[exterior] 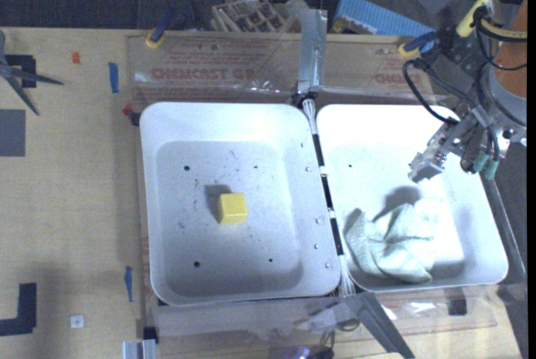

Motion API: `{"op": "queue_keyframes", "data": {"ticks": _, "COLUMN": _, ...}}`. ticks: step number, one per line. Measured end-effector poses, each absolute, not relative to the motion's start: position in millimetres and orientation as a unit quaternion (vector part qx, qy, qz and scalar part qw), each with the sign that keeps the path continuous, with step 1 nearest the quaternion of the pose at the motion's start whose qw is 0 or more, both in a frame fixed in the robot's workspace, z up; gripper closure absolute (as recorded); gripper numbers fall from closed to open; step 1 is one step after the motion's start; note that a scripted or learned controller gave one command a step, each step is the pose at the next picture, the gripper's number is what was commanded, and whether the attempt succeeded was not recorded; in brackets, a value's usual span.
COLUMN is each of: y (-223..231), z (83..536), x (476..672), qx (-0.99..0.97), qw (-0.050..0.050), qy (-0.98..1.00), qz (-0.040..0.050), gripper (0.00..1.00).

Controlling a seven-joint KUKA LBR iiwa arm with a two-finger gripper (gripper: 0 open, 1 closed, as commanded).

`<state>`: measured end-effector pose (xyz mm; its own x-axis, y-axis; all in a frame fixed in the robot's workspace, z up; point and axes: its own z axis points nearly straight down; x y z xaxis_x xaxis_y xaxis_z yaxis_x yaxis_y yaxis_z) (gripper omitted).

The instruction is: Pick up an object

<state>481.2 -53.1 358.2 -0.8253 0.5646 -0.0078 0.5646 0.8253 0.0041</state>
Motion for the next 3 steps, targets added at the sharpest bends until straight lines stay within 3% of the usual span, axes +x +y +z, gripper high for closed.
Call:
{"op": "queue_keyframes", "data": {"ticks": 1, "y": -54, "z": 370, "x": 482.9, "qx": 0.296, "qw": 0.009, "qy": 0.955, "qz": 0.0017, "gripper": 1.00}}
{"op": "queue_keyframes", "data": {"ticks": 2, "y": 7, "z": 311, "x": 480.2, "qx": 0.420, "qw": 0.001, "qy": 0.908, "qz": 0.0005, "gripper": 1.00}}
{"op": "queue_keyframes", "data": {"ticks": 3, "y": 6, "z": 321, "x": 481.6, "qx": 0.421, "qw": 0.004, "qy": 0.907, "qz": 0.0016, "gripper": 1.00}}
